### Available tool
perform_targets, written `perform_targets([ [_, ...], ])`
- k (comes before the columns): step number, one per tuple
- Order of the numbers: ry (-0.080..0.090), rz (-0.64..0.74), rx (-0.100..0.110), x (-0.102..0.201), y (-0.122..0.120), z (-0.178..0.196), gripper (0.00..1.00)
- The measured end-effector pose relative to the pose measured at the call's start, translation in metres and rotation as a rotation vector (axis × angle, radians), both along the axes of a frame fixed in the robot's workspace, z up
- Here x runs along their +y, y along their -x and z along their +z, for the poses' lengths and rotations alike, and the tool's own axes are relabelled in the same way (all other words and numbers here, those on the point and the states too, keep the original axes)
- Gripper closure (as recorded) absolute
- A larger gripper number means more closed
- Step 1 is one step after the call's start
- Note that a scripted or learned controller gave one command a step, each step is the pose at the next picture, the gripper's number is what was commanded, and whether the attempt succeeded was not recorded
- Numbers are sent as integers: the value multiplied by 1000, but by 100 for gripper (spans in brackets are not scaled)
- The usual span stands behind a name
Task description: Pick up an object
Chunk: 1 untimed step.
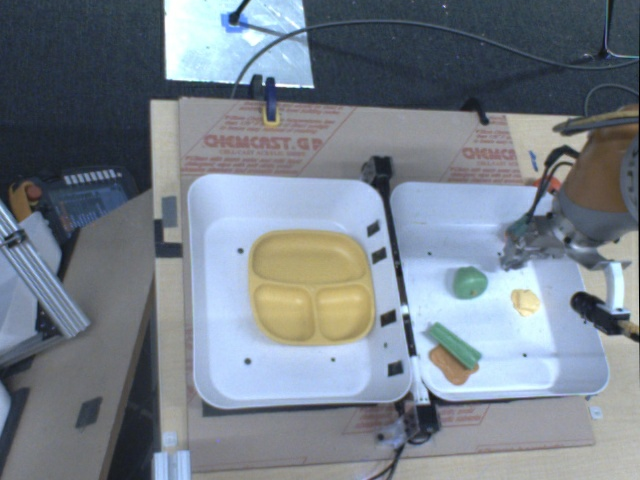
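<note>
Camera view: one slanted look down on both bins.
Gripper (512,251): low over the right bin (440,213), near its far right part; the arm enters from the right edge. Whether it is apart or together I cannot tell, as it is small and blurred here.
Green round object (470,283): just below-left of the gripper, apart from it, on the bin floor.
Pale yellow piece (525,301): just below the gripper, right of the green round object, not touching.
Green stick (455,345): further below-left, lying aslant across an orange piece (452,368), close to the near rim.
Open floor: bare white floor left of the gripper toward the middle divider.
Left bin (215,268): well left of the gripper, holding a yellow three-part tray (310,285) near its middle, with bare floor around it.
</note>
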State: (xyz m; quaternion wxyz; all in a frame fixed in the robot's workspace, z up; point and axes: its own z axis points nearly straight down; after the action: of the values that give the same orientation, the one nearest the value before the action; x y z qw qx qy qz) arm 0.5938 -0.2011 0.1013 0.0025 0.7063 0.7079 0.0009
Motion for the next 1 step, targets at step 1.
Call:
perform_targets([
  [1, 0, 2, -2, 1, -10, 60, 100],
])
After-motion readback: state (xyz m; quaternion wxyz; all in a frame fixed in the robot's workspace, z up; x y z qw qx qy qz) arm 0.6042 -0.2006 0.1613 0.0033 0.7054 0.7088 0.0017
